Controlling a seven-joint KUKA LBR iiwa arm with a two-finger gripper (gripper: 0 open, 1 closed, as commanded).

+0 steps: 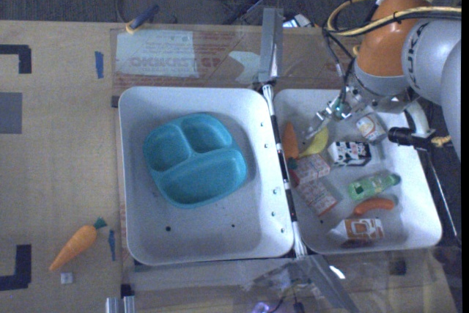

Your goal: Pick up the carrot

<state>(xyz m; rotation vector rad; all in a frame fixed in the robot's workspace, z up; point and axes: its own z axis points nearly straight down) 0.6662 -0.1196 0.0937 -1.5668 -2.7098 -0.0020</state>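
Gripper (331, 113), at the end of the grey arm (432, 62) with its orange band, hangs over the rear part of the right bin (429, 227); how far it is open cannot be told, and nothing shows in its hold. The right bin contains 1 carrot (291, 141) lying against its left wall, just beside a yellow banana-like piece (317, 143), 2 small cartons (314, 182), a cow-patterned carton (349, 152), a green bottle (373, 185), an orange sausage-like piece (374, 205) and an orange-labelled pack (363, 229). The left bin (139, 231) holds a blue 3-compartment plate (195, 158), and a 2nd carrot with a green top (75, 245) lies on the wooden bench (51, 157), well left of both bins.
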